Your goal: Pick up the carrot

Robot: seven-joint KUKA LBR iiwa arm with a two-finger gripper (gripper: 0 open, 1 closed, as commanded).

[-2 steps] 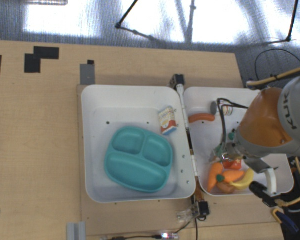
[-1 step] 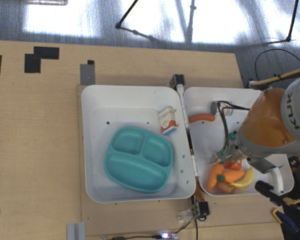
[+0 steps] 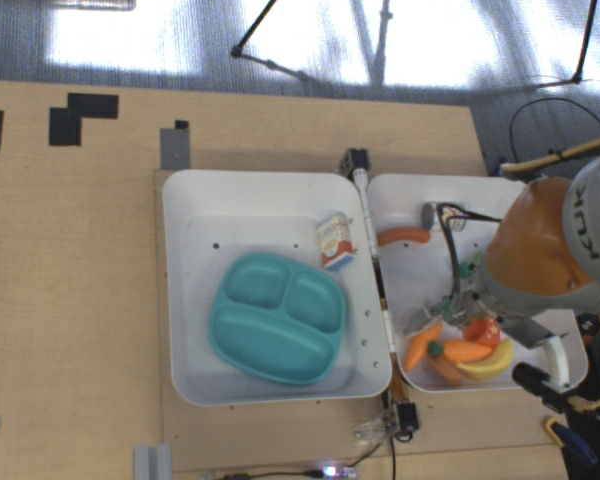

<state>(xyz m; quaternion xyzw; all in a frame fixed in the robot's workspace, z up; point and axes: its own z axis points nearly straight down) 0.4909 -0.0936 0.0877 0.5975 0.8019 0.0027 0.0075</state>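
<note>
The carrot (image 3: 467,350) is being seen lying in the right bin (image 3: 410,198), just below and slightly right of the jaws (image 3: 458,306), its long axis running across the bin with the green top toward the left. It is being crowded by a banana (image 3: 492,361) beneath it, an orange piece (image 3: 418,346) to the jaws' lower left and something red (image 3: 483,329) just beside them. Whether the jaws are being held wide or narrow cannot be told, the wrist being in the way.

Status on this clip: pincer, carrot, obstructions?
Pincer low in right bin, fingers unreadable. Carrot lying loose beside banana. Tomato crowding it.
</note>
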